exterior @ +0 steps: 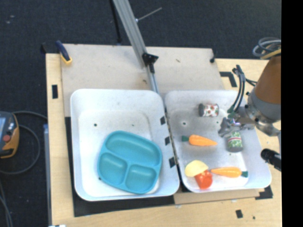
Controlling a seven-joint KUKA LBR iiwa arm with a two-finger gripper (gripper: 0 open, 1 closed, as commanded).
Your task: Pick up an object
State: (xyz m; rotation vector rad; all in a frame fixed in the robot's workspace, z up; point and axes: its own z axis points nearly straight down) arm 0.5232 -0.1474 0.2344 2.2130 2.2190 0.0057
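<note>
Around your pale wooden bench (123,65) you see dark carpeted floor (57,13). A grey metal pole (130,25) slants over the bench's far edge, and black cables (23,141) trail left of it.

Arm (267,86) cut off at right edge; small can (234,141) blurred.

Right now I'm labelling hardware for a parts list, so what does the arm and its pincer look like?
The arm enters from the right: a rounded orange band above a grey wrist section. Black cables loop along its left side. The pincer is a small grey metal assembly at the wrist's end. A black part juts out lower down at the right edge. No markings are legible.
</note>
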